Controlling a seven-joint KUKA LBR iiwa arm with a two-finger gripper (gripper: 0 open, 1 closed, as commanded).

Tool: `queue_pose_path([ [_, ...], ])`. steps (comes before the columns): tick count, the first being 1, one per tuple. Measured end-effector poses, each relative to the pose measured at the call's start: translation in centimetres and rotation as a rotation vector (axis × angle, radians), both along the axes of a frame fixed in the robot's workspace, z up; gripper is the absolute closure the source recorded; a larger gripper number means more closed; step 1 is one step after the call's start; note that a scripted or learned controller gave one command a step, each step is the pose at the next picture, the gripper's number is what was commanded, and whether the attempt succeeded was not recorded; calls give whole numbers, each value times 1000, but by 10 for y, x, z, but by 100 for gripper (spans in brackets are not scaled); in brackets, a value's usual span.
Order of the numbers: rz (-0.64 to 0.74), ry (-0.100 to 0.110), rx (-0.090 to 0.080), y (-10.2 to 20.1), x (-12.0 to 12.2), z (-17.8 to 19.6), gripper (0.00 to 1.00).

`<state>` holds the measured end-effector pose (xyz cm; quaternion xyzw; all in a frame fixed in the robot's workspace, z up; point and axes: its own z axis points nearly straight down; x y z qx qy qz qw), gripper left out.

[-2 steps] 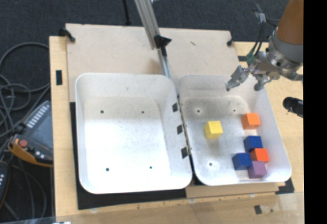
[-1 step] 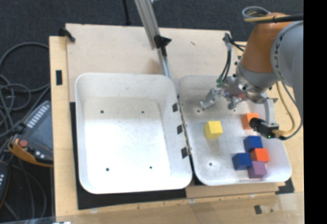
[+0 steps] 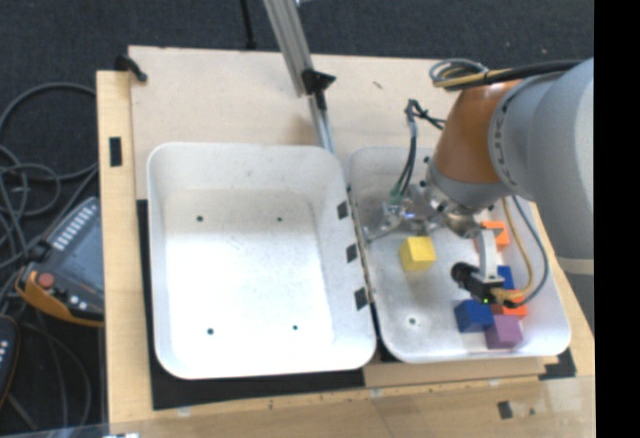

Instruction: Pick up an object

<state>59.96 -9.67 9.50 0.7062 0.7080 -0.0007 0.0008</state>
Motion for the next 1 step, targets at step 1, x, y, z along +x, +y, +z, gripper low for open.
queue_pose_path([
  [1,-5,-6,1,-6,-20,60,0],
])
